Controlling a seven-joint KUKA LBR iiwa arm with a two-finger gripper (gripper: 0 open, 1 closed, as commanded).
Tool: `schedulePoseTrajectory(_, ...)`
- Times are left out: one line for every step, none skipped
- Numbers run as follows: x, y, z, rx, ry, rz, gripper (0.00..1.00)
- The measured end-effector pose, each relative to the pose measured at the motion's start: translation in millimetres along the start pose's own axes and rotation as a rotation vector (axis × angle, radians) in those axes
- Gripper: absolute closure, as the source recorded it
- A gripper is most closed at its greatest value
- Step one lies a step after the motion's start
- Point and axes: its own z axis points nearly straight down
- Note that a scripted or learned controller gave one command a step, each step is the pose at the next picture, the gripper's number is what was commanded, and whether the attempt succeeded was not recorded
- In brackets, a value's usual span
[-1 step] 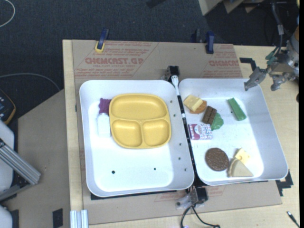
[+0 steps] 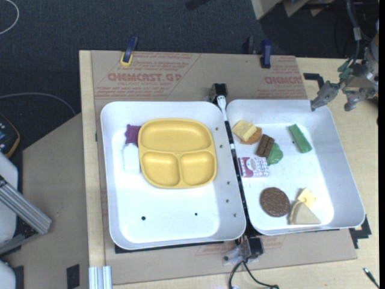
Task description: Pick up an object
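My gripper (image 2: 334,99) hangs over the far right corner of the right bin (image 2: 337,161). Its two fingers are spread open with nothing between them. In that bin lie a green stick (image 2: 299,138), a tan bread piece (image 2: 245,131), a brown bar (image 2: 265,145), a green lump (image 2: 275,155), a pink and white packet (image 2: 254,167), a round brown cookie (image 2: 275,201) and pale cheese wedges (image 2: 305,208). The green stick is the closest item to the gripper, below and to its left.
The left bin (image 2: 174,221) holds a yellow divided plate (image 2: 177,152) and a white bottle with a purple end (image 2: 130,151) beside it. Clamps (image 2: 264,53) sit on the board's far edge. Cables and a black fitting (image 2: 220,93) lie between the bins.
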Motion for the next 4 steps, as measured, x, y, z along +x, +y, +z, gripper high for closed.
schedulePoseTrajectory(2, -4, 43, 0.004, 0.001, 0.0, 0.0)
schedulePoseTrajectory(0, -10, 87, 0.004, 0.001, 0.0, 0.0)
schedulePoseTrajectory(6, -12, 131, 0.005, 0.002, -0.002, 0.0)
schedulePoseTrajectory(7, -12, 166, 0.004, 0.001, -0.002, 0.0)
